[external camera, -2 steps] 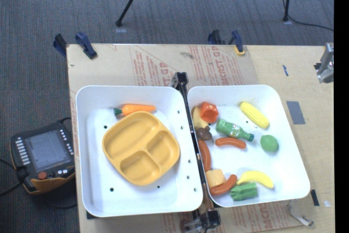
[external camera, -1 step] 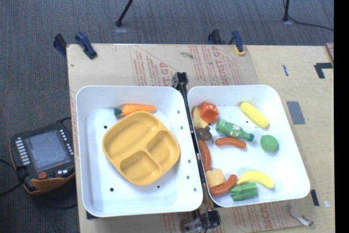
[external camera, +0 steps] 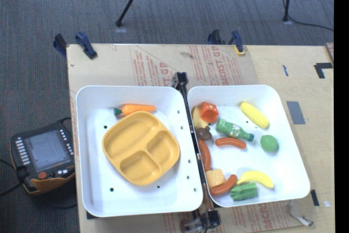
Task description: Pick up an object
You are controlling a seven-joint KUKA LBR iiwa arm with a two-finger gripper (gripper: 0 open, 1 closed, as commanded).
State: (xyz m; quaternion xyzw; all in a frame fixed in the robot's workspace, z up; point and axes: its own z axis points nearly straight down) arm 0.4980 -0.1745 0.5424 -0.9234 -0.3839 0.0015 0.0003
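Beside the left bin [external camera: 87,117] wall, yellow tray [external camera: 141,147], carrot [external camera: 136,109].

The robot's handheld teach pendant [external camera: 42,156] has a dark grey, rounded casing around a pale grey screen [external camera: 41,151]. Small buttons line the screen's left and right sides. Its lower edge is orange, and black cable [external camera: 12,189] trails from it.

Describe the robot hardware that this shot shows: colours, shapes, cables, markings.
A handheld control pendant lies on the carpet to the left of the bench. Its casing is dark grey and roughly rectangular, with a pale screen in the middle, a column of small light keys down its left edge and an orange strip along its lower edge. A dark cable trails from it across the floor. Any lettering is too small to read.
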